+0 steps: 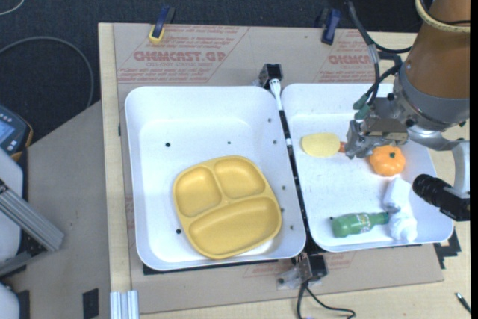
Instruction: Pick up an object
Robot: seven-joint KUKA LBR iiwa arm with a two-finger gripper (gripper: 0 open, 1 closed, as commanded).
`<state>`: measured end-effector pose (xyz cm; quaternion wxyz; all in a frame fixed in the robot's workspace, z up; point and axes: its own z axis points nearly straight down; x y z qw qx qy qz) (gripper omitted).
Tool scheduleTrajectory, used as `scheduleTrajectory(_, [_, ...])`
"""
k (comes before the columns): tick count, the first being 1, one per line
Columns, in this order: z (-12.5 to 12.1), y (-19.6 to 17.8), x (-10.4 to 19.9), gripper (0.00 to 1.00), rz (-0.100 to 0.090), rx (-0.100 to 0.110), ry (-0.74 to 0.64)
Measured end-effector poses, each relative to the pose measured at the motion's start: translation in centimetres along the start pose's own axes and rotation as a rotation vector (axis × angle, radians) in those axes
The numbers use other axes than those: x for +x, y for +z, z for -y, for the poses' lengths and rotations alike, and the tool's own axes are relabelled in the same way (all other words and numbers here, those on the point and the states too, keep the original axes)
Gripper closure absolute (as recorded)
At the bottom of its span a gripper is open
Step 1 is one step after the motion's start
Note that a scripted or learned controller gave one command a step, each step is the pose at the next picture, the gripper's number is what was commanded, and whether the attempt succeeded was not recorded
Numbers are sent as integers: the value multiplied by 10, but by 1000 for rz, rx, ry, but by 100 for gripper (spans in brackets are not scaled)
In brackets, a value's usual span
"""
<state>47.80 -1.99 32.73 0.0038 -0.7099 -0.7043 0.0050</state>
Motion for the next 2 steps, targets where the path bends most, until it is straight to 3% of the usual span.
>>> scheduleTrajectory(1, [-1,2,77,100,-3,-8,-14])
scheduleTrajectory(2, [0,-55,93,100,-3,-18,-11])
